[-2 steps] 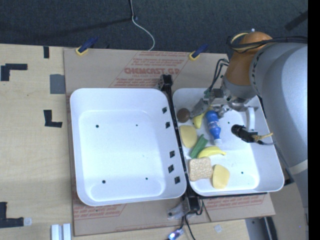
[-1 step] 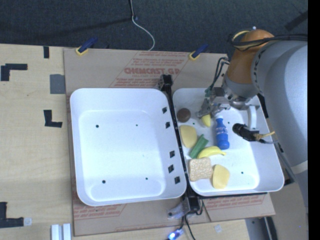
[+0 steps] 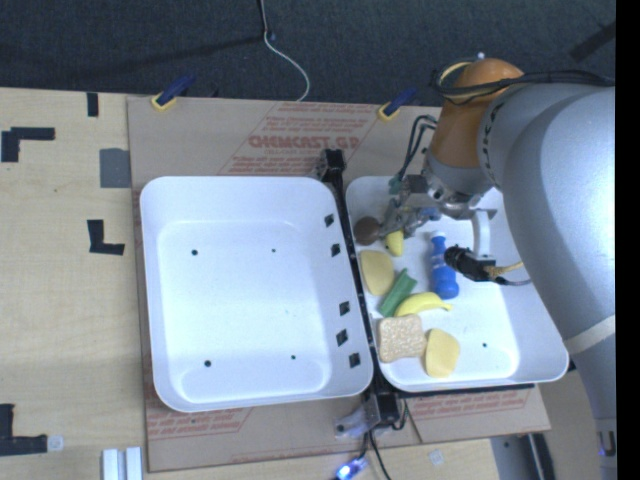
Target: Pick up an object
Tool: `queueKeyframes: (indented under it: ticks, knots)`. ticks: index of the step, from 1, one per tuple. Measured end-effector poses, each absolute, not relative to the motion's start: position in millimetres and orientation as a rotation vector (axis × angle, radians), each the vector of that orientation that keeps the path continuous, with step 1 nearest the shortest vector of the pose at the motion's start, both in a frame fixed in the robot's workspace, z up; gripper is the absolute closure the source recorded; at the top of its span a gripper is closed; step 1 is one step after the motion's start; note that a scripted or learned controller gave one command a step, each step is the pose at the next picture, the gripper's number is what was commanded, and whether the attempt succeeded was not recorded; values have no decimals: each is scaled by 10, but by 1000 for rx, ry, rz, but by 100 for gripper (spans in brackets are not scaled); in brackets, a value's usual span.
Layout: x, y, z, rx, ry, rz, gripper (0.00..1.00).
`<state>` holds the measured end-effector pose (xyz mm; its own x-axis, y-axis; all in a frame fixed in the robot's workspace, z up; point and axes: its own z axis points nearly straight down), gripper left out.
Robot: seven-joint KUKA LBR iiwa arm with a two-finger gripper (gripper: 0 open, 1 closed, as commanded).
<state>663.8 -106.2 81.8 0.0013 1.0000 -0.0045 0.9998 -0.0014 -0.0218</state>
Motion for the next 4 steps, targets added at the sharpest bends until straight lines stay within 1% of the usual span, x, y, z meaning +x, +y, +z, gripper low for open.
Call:
queueKeyframes:
  ticks: [1,2,3,4]
  knots:
    - [6067,-1042,839,-2220,-2217,9,100]
    - [5502,-1063,1394,-2221,-2219,4,100]
    - [5648,-1000,1910,-2221,-2226,-4,100]
    - [5668,-526,1835,-2213,-2225,1,100]
